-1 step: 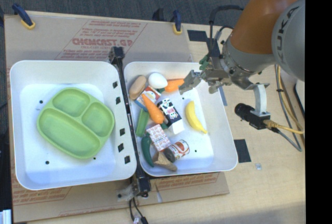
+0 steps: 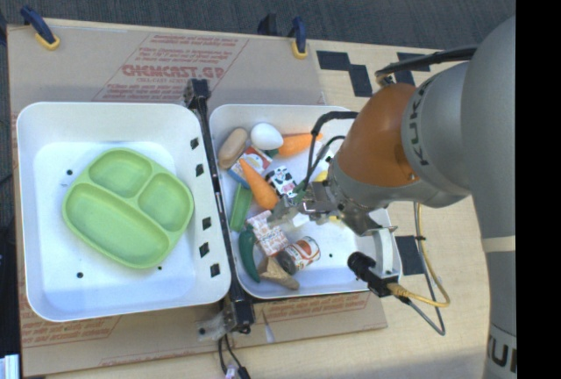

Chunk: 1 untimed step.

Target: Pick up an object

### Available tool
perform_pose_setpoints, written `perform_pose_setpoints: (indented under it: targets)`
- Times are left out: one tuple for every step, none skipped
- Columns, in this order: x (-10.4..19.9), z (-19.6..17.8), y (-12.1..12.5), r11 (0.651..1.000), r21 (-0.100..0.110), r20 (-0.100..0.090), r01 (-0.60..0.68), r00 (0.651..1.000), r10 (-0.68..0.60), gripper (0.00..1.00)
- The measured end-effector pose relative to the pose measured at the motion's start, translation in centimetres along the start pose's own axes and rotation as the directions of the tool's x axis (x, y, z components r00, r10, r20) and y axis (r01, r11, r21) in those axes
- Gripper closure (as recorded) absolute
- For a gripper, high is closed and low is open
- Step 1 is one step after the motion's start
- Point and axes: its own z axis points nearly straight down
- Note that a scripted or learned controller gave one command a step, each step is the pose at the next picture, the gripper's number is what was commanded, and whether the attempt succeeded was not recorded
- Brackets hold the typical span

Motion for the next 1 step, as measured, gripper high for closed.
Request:
perform_pose_setpoints:
  targets:
    - [2.49, 2.78, 2.86, 1.000, -0.009, 0.002, 0.000, 1.000, 0.000, 0.00]
